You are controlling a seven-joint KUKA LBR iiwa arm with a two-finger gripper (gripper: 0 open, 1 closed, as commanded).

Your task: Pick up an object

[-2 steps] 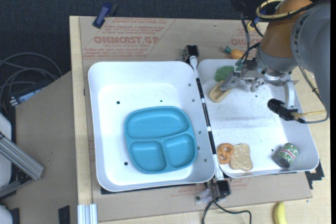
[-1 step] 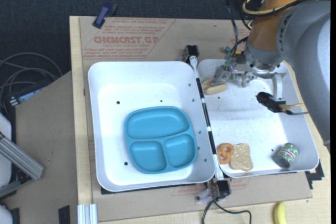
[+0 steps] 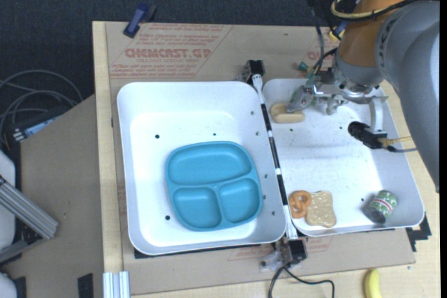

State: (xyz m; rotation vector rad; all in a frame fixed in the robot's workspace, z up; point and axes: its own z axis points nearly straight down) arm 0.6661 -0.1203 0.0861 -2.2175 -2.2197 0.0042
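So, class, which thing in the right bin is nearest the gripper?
The beige piece beside the gripper, at the far end; pretzel, toast and can lie along the near edge.

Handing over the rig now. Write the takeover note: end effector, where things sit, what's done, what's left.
The end effector is low over the right bin's far-left corner, beside the tan piece; no hold visible.
Near edge of that bin: pretzel touching toast slice; small can in the near-right corner.
In the left bin: blue divided plate.
Done: nothing lifted. Left: grasp and lift one object.
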